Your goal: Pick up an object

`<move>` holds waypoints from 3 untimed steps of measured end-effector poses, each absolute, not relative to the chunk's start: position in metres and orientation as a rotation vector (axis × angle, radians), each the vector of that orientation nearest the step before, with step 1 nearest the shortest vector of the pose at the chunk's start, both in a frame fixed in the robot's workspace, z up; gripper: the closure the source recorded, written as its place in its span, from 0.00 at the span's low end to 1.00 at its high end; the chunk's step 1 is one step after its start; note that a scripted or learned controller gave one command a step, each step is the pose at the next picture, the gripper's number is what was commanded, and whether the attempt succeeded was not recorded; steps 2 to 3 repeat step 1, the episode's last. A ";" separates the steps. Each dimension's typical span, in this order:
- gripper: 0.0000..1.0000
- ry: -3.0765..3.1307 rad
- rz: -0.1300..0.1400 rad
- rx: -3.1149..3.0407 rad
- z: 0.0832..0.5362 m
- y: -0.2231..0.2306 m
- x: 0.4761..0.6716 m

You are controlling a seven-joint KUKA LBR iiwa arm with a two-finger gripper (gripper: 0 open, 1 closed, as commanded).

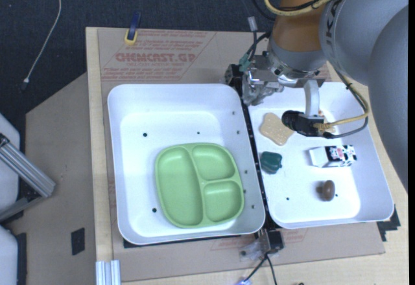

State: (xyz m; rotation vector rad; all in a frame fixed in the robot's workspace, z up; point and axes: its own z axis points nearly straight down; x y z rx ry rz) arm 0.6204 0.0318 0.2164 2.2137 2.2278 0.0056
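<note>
Camera view: pincer (pixel 259 86) over the right bin's (pixel 363 209) far left corner.
Cannot tell its grip state; tan biscuit (pixel 275 129) lies just nearward, long axis slanting.

Right bin (pixel 363 209): tan slab (pixel 275 129), teal lump (pixel 271 161) (near the divider), white box (pixel 331 155), brown nut (pixel 326 190).

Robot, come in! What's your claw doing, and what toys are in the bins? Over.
End effector over right bin's top-left corner, nothing seen held. Tan piece, teal piece, brown lump lie loose. Green tray in left bin.
</note>
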 end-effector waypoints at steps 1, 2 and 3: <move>1.00 2.228 0.003 2.215 0.209 0.090 0.624; 1.00 2.228 0.003 2.215 0.209 0.090 0.624; 1.00 2.228 0.003 2.215 0.209 0.090 0.624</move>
